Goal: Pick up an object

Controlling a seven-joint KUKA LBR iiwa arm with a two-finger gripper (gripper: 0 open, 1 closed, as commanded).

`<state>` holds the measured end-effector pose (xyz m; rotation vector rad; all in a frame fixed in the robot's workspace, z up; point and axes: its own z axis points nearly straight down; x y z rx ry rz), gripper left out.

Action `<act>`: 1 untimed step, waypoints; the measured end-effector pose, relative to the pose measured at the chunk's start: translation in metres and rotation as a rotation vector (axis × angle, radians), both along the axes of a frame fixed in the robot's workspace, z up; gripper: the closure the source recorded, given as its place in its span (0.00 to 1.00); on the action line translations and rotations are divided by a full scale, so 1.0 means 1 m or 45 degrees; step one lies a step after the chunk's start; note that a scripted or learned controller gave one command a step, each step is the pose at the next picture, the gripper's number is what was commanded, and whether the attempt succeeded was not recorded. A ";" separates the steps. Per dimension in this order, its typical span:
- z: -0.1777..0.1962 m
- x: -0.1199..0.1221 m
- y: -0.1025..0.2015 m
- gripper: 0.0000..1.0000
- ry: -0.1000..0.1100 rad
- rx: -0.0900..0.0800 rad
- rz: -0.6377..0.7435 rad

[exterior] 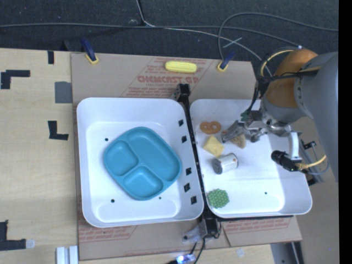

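Note:
My gripper (242, 133) hangs low over the upper middle of the right bin (286, 194), open, with its fingers either side of a small tan chunk (240, 142) that rests on the bin floor. To its left lie a brown ring-shaped piece (209, 127) and a yellow wedge (214, 146). A small silver can with a red mark (225, 163) lies on its side just below them. A green knobbly ball (218, 198) sits near the bin's front left corner.
The left bin (88, 120) holds a blue divided plate (142, 162). A yellow banana-shaped toy (180, 66) lies on the cardboard behind the bins. The arm's orange band (289, 78) and grey wrist stand over the right bin's far right side.

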<state>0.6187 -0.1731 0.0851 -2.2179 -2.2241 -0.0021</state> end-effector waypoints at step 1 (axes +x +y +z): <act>0.012 0.001 0.000 1.00 -0.004 -0.005 0.001</act>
